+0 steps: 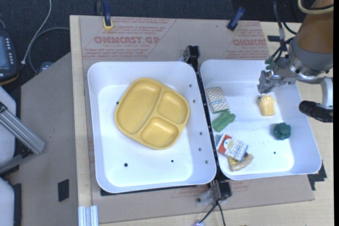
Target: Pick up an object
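The right bin (296, 165) holds several small objects: a pale patterned packet (216, 98), a green piece (223, 120), a red and white packet (231, 147) lying on a tan piece (241, 163), a yellow block (267, 105) and a dark green lump (282, 131). My gripper (268, 83) hangs over the far right part of this bin, just above the yellow block. Nothing can be seen between its fingers, and how they stand is hidden.
The left bin (100, 114) carries a yellow divided plate (152, 113). A black divider (204, 114) runs between the two bins. The arm's orange band (318, 34) reaches in from the upper right. Cardboard lies under both bins.
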Controlling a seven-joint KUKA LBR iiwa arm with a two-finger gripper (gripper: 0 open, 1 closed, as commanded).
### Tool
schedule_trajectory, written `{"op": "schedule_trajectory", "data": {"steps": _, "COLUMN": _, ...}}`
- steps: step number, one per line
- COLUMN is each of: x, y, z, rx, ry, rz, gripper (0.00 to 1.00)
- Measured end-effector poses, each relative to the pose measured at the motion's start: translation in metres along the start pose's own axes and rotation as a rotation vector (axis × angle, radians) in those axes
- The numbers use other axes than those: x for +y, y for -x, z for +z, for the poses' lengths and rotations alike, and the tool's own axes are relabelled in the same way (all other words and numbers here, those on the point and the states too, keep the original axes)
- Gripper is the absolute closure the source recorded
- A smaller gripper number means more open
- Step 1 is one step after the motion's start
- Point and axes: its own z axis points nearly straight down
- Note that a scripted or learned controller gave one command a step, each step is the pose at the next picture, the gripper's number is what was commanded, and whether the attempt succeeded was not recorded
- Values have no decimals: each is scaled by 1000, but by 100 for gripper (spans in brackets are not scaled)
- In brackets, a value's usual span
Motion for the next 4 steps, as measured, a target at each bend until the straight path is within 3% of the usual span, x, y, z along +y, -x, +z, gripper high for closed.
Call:
{"op": "schedule_trajectory", "data": {"steps": 1, "x": 1, "y": 0, "z": -35, "rx": 1, "ry": -1, "rz": -1, "gripper": 100}}
{"op": "schedule_trajectory", "data": {"steps": 2, "x": 16, "y": -49, "z": -40, "rx": 3, "ry": -4, "rz": -6, "gripper": 100}}
{"op": "schedule_trajectory", "data": {"steps": 4, "x": 21, "y": -172, "z": -30, "rx": 5, "ry": -6, "rz": -7, "gripper": 100}}
